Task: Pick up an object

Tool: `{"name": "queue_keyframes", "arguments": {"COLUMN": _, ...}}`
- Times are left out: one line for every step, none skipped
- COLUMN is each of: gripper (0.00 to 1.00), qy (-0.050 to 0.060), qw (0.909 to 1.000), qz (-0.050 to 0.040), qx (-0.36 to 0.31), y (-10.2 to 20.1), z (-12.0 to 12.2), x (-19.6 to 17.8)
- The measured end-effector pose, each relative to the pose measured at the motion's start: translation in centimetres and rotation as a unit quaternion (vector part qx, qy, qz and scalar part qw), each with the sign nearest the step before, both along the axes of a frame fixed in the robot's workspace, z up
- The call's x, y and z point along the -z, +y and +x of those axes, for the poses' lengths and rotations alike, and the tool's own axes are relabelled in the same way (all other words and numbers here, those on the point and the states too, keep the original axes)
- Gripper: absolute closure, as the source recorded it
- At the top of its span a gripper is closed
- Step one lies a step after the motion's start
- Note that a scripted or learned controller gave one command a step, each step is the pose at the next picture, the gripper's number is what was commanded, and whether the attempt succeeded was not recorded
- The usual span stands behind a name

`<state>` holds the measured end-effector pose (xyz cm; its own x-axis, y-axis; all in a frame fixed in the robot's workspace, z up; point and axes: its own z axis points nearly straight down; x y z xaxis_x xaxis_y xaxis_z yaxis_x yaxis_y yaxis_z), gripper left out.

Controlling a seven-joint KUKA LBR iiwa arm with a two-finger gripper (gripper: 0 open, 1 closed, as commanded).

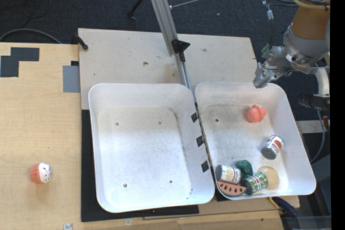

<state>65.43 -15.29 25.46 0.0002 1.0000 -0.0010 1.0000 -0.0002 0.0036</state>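
Hovering over the right bin's far edge, nothing picked yet.
I can't tell the hand's (261,81) state; the orange object (256,113) lies nearest, untouched.

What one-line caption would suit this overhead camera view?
Robot arm's gripper hovers at the right bin rim, above an orange toy, cans and a watermelon slice.

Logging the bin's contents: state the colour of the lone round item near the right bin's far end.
Orange-red, seen in the camera view, lying in the right bin.
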Motion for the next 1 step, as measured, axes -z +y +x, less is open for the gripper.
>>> {"name": "queue_keyframes", "arguments": {"gripper": 1.00, "qy": 0.001, "qw": 1.0000, "qz": 0.0002, "qx": 0.000, "y": -0.17, "z": 0.03, "x": -3.05}}
